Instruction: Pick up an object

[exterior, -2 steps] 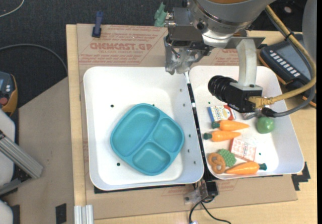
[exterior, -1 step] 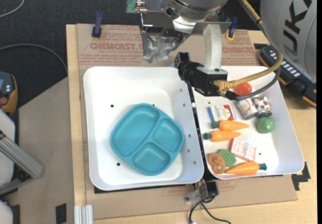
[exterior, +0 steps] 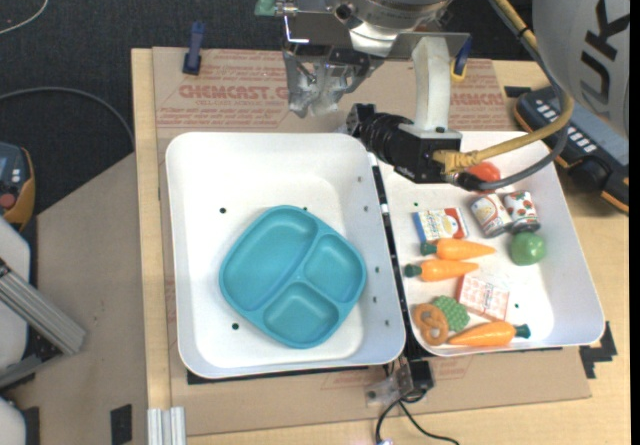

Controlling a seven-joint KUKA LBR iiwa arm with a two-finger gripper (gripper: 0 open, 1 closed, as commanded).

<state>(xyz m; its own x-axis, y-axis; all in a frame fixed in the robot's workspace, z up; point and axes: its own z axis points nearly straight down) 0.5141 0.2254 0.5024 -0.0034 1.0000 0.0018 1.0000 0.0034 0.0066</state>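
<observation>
A brown board printed with red lettering [exterior: 240,83] carries two shallow white bins side by side, with dark floor and loose cables around it. The left bin [exterior: 190,233] holds a teal plastic divided plate [exterior: 292,276] with three smooth compartments and rounded corners, lying flat near the middle. The right bin [exterior: 570,303] holds a cluster of small toy foods: two orange carrots [exterior: 455,260] lying crosswise one above the other, a third carrot [exterior: 482,335] near the front edge beside a brown pretzel [exterior: 431,322], a green round fruit [exterior: 527,249], a printed can [exterior: 503,213] on its side, a small blue and white box [exterior: 439,225], a pink and white packet [exterior: 482,295], and a red piece [exterior: 486,172] near the back. The gripper [exterior: 318,90] hangs above the board just behind the left bin's back rim, nothing between its pale fingers; whether they are spread or closed cannot be told.
</observation>
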